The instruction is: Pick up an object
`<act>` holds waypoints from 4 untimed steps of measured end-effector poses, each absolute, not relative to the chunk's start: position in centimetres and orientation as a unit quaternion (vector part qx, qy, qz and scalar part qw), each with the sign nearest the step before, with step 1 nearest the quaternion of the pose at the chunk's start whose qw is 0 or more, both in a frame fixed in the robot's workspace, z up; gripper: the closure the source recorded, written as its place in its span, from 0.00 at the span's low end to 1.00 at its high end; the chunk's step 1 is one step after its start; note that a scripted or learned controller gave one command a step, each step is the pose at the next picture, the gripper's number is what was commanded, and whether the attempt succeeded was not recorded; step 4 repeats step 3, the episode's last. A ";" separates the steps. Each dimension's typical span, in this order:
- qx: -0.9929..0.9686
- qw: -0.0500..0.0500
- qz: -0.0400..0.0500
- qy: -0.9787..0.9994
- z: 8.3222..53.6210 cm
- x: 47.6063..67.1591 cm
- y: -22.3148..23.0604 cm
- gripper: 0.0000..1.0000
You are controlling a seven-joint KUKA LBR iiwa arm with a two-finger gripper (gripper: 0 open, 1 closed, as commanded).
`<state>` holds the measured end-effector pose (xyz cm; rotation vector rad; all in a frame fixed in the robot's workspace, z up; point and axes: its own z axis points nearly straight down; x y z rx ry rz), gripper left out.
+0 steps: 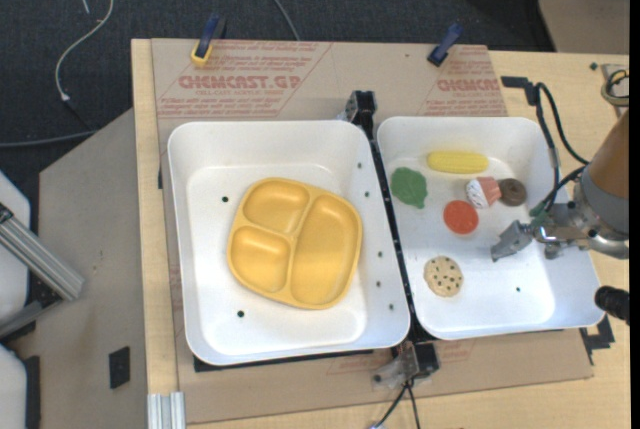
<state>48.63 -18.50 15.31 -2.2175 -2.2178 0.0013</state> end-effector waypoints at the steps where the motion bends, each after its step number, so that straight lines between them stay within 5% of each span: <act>1: -0.707 0.002 0.000 -0.707 10.0 48.3 -17.5 0.00; 2: -0.707 0.003 0.000 -0.707 8.4 48.2 -17.5 0.00; 3: -0.707 0.001 -0.001 -0.707 9.6 48.3 -17.5 1.00; 4: -0.707 0.001 -0.001 -0.707 9.6 48.3 -17.5 1.00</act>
